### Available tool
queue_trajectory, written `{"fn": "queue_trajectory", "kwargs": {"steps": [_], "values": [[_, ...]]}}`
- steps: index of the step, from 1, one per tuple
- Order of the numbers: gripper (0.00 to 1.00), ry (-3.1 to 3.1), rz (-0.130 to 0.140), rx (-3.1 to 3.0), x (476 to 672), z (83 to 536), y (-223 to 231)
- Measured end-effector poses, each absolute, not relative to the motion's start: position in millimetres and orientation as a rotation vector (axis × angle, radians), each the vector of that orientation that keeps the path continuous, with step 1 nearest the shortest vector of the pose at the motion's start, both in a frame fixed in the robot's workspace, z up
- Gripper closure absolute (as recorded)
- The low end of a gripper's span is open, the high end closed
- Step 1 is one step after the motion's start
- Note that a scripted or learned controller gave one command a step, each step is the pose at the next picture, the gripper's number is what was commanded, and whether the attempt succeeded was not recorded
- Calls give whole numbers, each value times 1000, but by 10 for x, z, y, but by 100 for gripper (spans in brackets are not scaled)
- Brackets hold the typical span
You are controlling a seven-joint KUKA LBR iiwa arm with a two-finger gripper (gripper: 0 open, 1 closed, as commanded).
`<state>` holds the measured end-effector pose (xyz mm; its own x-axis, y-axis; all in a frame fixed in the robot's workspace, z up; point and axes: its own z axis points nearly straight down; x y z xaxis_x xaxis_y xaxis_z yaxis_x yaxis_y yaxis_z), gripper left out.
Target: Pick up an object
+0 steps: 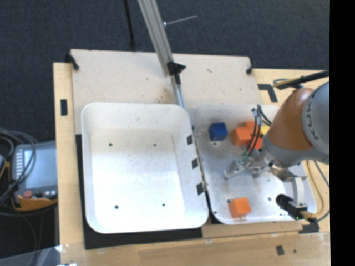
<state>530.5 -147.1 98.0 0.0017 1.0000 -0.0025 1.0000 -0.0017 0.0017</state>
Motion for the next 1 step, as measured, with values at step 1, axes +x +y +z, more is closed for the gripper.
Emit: {"fn": "queue_trajectory", "kwargs": {"steps": [1], "values": [[100,2209,6,2227,5317,1095,-1479]]}}
